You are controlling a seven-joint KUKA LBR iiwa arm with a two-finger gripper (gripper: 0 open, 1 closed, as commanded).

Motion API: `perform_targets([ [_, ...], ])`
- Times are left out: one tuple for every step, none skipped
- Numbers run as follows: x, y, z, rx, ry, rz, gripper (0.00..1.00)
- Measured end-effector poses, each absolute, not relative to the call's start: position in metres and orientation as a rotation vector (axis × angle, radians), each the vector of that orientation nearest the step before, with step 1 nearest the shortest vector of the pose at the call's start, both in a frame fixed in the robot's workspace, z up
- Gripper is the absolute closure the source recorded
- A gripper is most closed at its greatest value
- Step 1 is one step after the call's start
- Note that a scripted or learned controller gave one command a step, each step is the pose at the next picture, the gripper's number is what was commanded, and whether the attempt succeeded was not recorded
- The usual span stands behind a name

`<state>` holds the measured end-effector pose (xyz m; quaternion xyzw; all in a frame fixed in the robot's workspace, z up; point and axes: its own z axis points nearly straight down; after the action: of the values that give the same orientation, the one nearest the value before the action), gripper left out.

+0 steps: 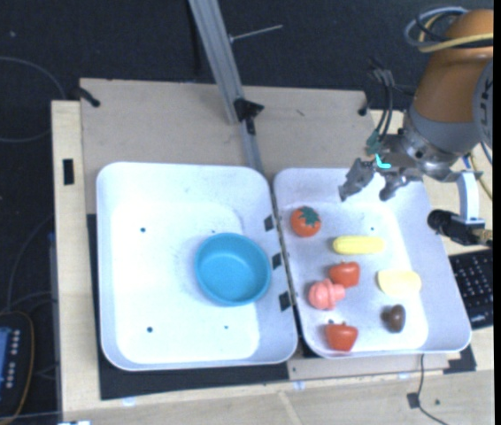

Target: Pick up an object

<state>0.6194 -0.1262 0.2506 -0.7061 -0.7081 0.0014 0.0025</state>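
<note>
Nothing is picked yet — the two-finger gripper (373,184) hangs spread open and holding nothing over the right white bin's (439,326) bare one-o'clock corner, while the nearest candidate, a long yellow plastic piece (358,245), lies untouched just toward six o'clock.

Even, diffuse overhead light keeps the two white bins (188,193) bright, nearly washed out, with faint shadows. The dark floor (20,25) at far left stays dim. The whole frame is soft and slightly grainy.
</note>
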Motion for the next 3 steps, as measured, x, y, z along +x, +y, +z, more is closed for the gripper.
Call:
perform_targets([
  [0.621, -0.126, 0.255, -2.219, -2.227, -0.004, 0.00],
  [0.627, -0.126, 0.193, -2.221, -2.222, 0.007, 0.00],
  [0.634, -0.127, 0.148, -2.222, -2.220, 0.007, 0.00],
])
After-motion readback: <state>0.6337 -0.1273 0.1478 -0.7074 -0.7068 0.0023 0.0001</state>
